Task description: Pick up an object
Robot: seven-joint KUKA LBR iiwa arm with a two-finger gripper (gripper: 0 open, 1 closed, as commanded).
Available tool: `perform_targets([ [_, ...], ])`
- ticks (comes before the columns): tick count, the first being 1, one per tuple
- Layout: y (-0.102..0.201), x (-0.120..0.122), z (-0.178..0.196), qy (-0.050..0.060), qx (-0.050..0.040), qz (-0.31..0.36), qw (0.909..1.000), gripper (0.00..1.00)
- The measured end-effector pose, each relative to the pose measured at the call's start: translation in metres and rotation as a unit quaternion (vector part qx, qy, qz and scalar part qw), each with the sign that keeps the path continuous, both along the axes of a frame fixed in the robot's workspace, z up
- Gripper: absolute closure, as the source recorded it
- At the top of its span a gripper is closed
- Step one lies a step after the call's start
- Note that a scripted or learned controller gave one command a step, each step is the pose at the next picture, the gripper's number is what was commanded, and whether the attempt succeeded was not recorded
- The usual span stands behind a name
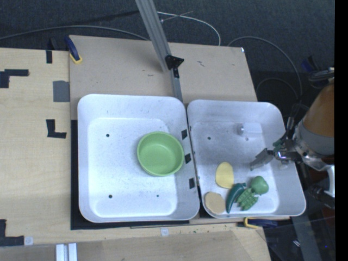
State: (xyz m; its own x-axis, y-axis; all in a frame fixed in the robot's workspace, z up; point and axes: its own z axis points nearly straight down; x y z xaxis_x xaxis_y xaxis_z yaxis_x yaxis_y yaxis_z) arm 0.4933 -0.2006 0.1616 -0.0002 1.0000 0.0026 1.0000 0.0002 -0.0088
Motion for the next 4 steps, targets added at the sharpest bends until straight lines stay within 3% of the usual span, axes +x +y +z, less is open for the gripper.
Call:
perform_targets([
  [1, 0.002, 0.002, -0.044, -0.001, -0.0004, 0.001, 1.0000, 0.00],
  [2, 0.002, 0.003, -0.032, -0.003, -0.0007, 0.001, 1.0000, 1.00],
  [3, 0.002, 0.008, 0.030, -0.007, -0.0023, 0.001, 1.0000, 1.00],
  [4, 0.003, 0.009, 0.041, -0.004, -0.0013, 0.001, 1.0000, 1.00],
])
